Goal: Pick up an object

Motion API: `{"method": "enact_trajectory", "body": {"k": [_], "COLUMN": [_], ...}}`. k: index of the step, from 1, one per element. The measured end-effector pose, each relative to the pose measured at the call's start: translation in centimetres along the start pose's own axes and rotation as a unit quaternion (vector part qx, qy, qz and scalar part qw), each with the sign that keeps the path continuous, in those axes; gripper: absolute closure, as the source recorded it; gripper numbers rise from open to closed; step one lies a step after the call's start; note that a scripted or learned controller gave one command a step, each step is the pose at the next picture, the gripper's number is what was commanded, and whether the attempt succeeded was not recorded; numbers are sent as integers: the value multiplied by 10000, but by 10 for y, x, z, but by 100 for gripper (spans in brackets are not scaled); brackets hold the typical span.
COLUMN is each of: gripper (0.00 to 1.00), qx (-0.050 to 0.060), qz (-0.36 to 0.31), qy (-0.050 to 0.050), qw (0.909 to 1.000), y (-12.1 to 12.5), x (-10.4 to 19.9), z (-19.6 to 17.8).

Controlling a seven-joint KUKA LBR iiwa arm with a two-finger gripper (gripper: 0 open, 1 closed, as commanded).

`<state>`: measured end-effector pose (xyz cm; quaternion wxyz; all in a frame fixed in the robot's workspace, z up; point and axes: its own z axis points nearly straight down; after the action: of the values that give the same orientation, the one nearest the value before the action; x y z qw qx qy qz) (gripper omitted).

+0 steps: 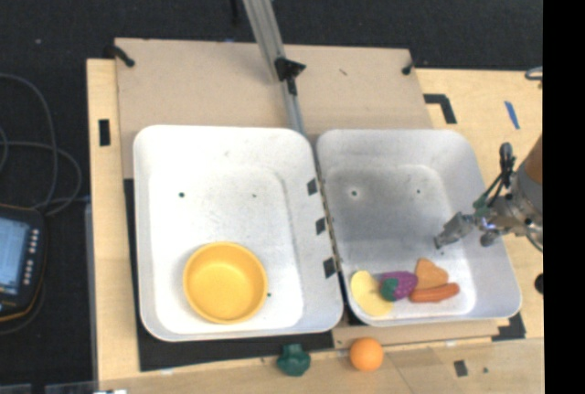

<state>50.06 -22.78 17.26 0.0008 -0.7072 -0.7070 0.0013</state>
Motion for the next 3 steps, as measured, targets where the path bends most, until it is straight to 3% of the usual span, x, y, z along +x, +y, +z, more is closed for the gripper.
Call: {"method": "enact_trajectory", "body": {"k": [1, 2, 3], "gripper": [0, 100, 100], "qx": [7, -40, -50], "qz": [0, 20, -13], "qy": [6, -6, -13], "qw": [10000, 10000, 10000], "y": [-1, 1, -5], "x": [6, 5, 7], "z": [61, 46, -5]}}
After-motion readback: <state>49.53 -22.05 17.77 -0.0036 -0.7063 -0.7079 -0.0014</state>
